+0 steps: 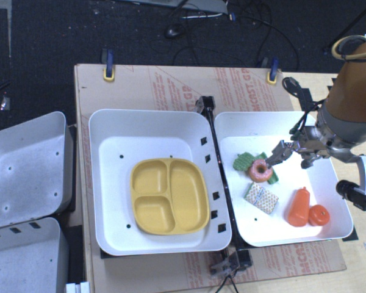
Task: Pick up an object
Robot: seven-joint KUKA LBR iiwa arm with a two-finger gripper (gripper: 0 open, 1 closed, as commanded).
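Here, a pink doughnut point(260, 171) is lying in the right bin point(335, 185), touching a green toy point(246, 161) at its far left. It is probably light, stiff and smooth, best pinched across its ring. The gripper point(274, 158) is hovering just right of it; its fingers' spacing cannot be told. Nearer are lying a patterned packet point(261, 198) and orange toys point(306, 210).

Yellow divided plate point(169, 196) lay in left white bin point(104, 182). Two yellow clamps point(108, 72) gripped worktop point(152, 87) far edge. Cables point(256, 17) ran on dark floor.
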